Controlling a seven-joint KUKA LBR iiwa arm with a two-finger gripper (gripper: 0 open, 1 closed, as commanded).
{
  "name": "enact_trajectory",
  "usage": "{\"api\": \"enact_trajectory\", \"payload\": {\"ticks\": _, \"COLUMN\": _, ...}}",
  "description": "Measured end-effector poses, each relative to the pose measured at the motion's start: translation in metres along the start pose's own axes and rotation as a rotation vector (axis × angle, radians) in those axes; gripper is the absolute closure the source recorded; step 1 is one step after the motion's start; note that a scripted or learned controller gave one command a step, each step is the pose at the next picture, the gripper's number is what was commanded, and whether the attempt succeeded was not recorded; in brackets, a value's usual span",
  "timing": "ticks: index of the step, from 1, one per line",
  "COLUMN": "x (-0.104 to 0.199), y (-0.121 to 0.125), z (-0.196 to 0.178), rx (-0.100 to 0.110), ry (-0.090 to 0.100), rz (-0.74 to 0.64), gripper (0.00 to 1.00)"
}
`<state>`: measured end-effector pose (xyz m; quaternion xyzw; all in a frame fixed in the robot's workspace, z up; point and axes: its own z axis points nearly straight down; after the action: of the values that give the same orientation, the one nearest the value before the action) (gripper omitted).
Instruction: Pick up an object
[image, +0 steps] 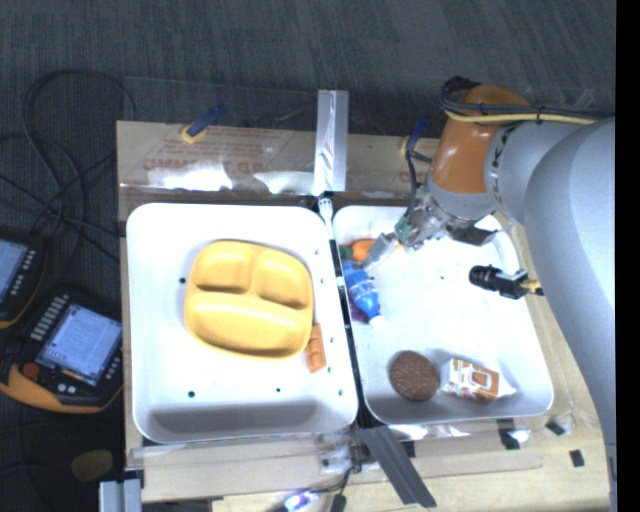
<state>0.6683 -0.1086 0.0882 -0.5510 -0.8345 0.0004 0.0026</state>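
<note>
gripper (386, 246) grip: cannot tell | just beside small orange object (361, 247) | right bin (445, 325)

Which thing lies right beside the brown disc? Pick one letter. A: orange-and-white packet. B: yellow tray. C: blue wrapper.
A: the orange-and-white packet lies just beside the brown disc in the same bin; the yellow tray sits in the other bin.

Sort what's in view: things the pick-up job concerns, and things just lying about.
Job in hand:
- gripper
- orange piece by its tip, right bin
- blue item
- brown disc
- orange-and-white packet
- yellow tray, left bin

Lying about, outside the bins:
- handheld pendant
- blue clip
- cardboard sheet
</note>
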Motion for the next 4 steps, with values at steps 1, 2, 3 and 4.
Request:
{"api": "enact_trajectory", "payload": {"ticks": 1, "x": 0.029, "y": -0.059, "z": -0.001, "rx": -0.010, "ry": -0.011, "rz": -0.003, "gripper": 0.00}}
{"api": "enact_trajectory", "payload": {"ticks": 2, "x": 0.001, "y": 0.001, "z": 0.000, "rx": -0.003, "ry": -0.005, "rz": 0.122, "gripper": 0.00}}
{"api": "enact_trajectory", "payload": {"ticks": 3, "x": -0.012, "y": -0.036, "z": -0.061, "rx": -0.003, "ry": -0.004, "rz": 0.313, "gripper": 0.00}}
{"api": "enact_trajectory", "payload": {"ticks": 4, "x": 0.028, "y": -0.112, "z": -0.001, "rx": -0.012, "ry": -0.008, "rz": 0.128, "gripper": 0.00}}
